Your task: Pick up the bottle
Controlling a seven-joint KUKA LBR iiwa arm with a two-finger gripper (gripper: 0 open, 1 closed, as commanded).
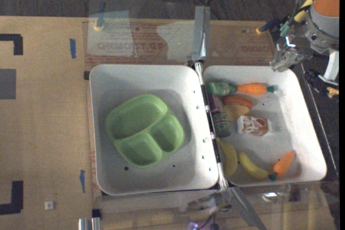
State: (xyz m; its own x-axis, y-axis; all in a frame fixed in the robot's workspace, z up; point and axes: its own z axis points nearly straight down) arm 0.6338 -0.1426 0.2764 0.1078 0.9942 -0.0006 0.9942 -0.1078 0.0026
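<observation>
1. Locate the arm [329,2] at the upper right of the camera view. Its orange band sits above a grey wrist, and the jaws [283,59] hang at the top right corner of the right bin [315,156], over its rim.

2. Note the state of the jaws: you cannot tell whether they are released or clenched, because they appear small and blurred. Nothing is visible between them.

3. Find the bottle [220,118] in the right bin. It lies on its side along the bin's left wall, just beside the divider between the two bins, with a dark purple top end and a green-labelled body.

4. Compare positions: the bottle lies well apart from the jaws, lower and to the left of them, across most of the bin's width.

5. Observe the neighbouring items. A green toy [221,88] and a carrot [253,89] lie end to end near the top wall. A small carton [253,125] lies just right of the bottle. Two bananas [240,161] and a second carrot [284,164] lie toward the bottom.

6. Identify the left bin [108,81], which holds a green divided tray [144,129]. Both bins rest on the worktop [43,116].
</observation>
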